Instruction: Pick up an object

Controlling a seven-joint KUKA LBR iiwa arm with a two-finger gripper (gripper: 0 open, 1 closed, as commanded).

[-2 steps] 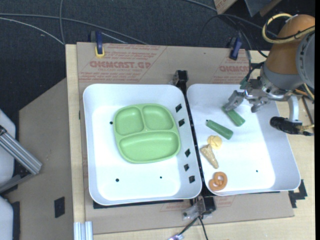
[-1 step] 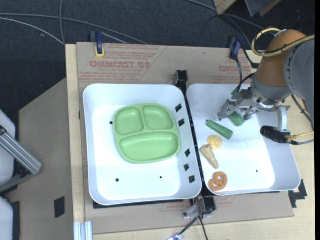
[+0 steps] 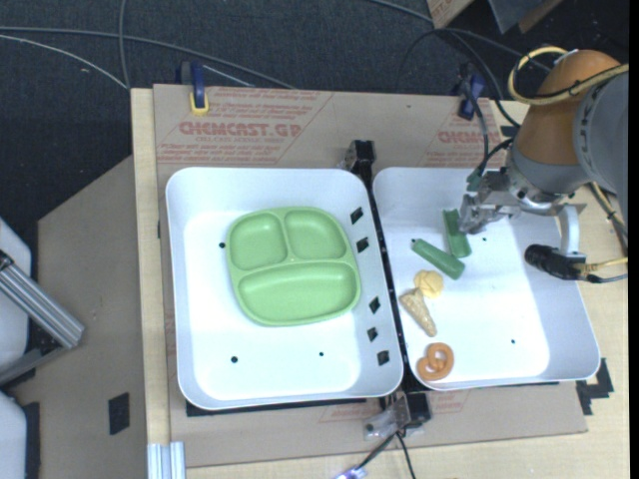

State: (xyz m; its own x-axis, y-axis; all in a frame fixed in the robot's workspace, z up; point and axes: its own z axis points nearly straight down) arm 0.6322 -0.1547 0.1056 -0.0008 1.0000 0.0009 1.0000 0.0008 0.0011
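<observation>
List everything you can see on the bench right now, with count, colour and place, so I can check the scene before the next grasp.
Bins: two, white, side by side on the bench.
Divided plate: one, light green, in the left bin.
Green pieces: two, dark green, right bin, upper middle, by the gripper.
Yellowish pieces: two, pale yellow and tan, right bin near the divider.
Ring-shaped piece: one, orange, right bin's front edge.
Clamps: two, blue, the board's far edge.
Gripper: one, grey, over the right bin.

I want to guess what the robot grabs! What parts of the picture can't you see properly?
- Gripper: the arm's wrist covers it from above, so its grip is hidden.
- Green piece under it: top end hidden by the gripper.
- Arm: cut off at the right edge.
- Small cream toy: too small to name.
</observation>
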